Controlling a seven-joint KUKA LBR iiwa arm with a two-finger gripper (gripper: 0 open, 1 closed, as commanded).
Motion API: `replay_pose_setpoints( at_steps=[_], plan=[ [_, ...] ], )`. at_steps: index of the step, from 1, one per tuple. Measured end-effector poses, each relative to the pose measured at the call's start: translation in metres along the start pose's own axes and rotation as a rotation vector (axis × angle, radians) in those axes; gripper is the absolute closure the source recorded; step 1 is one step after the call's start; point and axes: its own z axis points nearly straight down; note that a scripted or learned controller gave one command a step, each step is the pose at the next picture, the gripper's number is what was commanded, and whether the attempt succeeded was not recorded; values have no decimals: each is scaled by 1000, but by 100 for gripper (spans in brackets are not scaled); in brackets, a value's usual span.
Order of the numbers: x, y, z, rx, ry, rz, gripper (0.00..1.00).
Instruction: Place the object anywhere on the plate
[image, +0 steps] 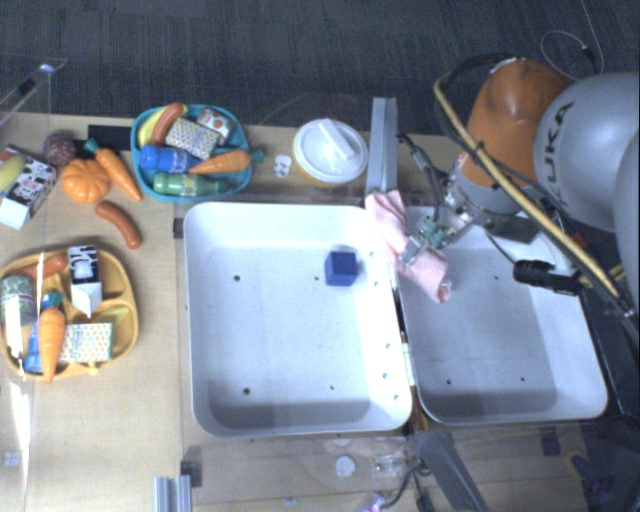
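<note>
A pink cloth (405, 238) lies crumpled over the wall between the two white bins, its lower end (438, 283) inside the right bin (520, 390). My gripper (433, 236) sits right at the cloth's right side, touching or just above it, with the grey arm and its orange band (505, 100) behind it. A small blue cube (342, 267) rests in the left bin (290, 400), towards its far right. A round white plate with a yellow rim (330, 151) stands on the bench behind the left bin's far right corner.
A blue bowl (190, 150) of toy food stands at the back left. Beside it lie a toy pumpkin (84, 181), a carrot and a sausage (120, 224). A yellow tray (70, 315) of toys is at the left. Cables (520, 190) loop around the wrist.
</note>
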Motion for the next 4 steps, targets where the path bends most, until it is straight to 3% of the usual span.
replay_pose_setpoints(
  at_steps=[1,3,4],
  plan=[
    [-1,2,-40,0,0,-5,100],
    [82,46,-33,-2,1,-810,100],
    [121,74,-28,-3,1,-897,100]
  ],
)
